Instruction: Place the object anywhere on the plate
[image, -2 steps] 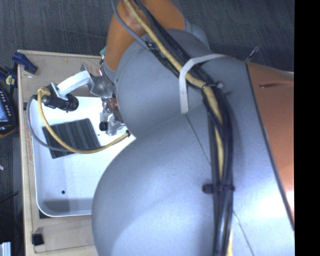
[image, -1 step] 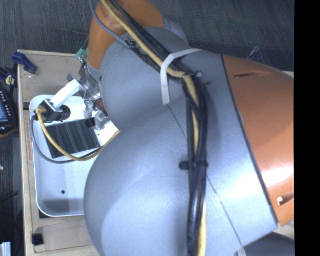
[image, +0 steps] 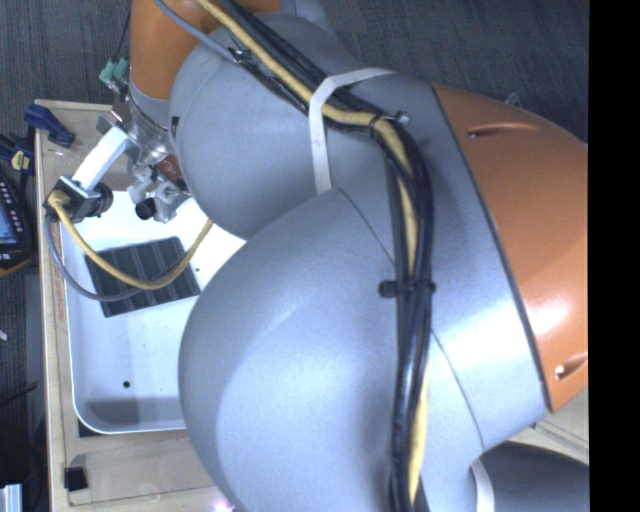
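Note:
My gripper (image: 152, 196) hangs over the far left end of a white bin (image: 120, 345), just under the orange wrist band (image: 160, 50). The grey arm covers most of the view and hides the gripper's tips. A small brownish patch (image: 171, 170) shows beside the gripper; I cannot tell what it is. A dark ribbed rectangular slab (image: 150, 272) lies flat on the bin floor, just below the gripper. A yellow cable (image: 120, 280) loops across the slab.
The bin's rounded rim (image: 78, 405) runs along the left and bottom. A wooden bench edge (image: 50, 300) borders it on the left. A blue clamp (image: 45, 120) and a black device (image: 10, 225) sit off the bench's left side.

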